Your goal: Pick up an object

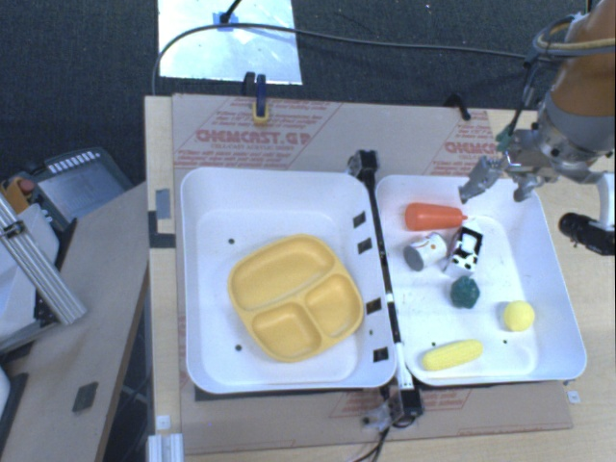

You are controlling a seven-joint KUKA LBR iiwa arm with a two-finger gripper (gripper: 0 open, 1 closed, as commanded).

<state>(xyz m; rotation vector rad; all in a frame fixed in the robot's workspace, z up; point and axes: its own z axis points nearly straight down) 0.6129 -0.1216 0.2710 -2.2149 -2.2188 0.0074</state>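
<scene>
Gripper [499,176] hangs over the back edge of the right bin [553,258], jaws spread apart with nothing between them, so no pick has landed yet. Candidates are all in that right bin: an orange carrot [433,217] lying on its side nearest the fingers, a small grey cup [424,251] tipped over just below it, a black-and-white cow toy [467,249] right beside the cup, a dark green lump [465,293], a yellow ball [518,316] and a yellow banana [451,355] toward the front. Left bin [207,258] just has a yellow divided plate [294,296] sitting in it. My guess is it goes for the carrot since that's closest, and honestly that's where it could get messy. Carrot is round and tapered, so if the fingers close off-centre it'll probably squirt out or roll. Cup and cow are crowded together right under it, so a sloppy descent could knock one of them or end up pinching two things at once. Bin's back wall is also close, and a finger could clip the rim on the way down
</scene>
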